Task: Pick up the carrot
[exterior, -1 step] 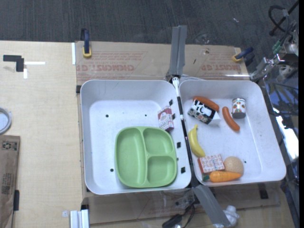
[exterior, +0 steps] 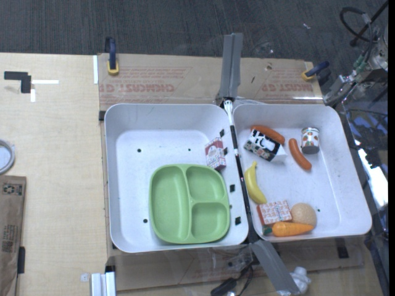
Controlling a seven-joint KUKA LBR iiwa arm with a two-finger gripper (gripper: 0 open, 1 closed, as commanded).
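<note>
carrot (exterior: 292, 229) | right bin's (exterior: 345, 165) near edge | long axis left-right, tip pointing right

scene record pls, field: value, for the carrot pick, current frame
target: carrot, lying flat at the near edge of the right bin
touching target: red patterned box just behind it; round tan item close by
also in right bin: banana, two sausages, black-and-white carton, small can
left bin: green divided plate, small red-and-white packet
arm: partly seen at top right, gripper state unreadable
pick status: not yet done
</note>
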